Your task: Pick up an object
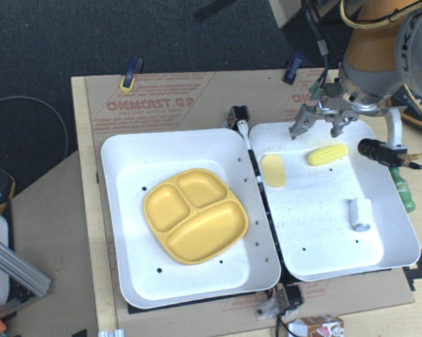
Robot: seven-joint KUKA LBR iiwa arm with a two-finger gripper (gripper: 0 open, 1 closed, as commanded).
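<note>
jaws [321, 121] spread apart, nothing between them, hovering over far edge of right bin [387, 249]. yellow corn piece [327, 154] lying just beside, nearer camera. pale yellow disc [273, 170] near left wall, grey block [359, 213] well apart. risk: straight descent lands behind corn, clips bin rim, closes on air.

"CHEMCAST GP" red print, cardboard sheet [192, 94]

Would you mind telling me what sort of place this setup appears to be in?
Probably a robotics lab bench: a robot arm reaches over two white bins clamped to a board, holding toy items like a yellow divided plate and a corn cob.
</note>
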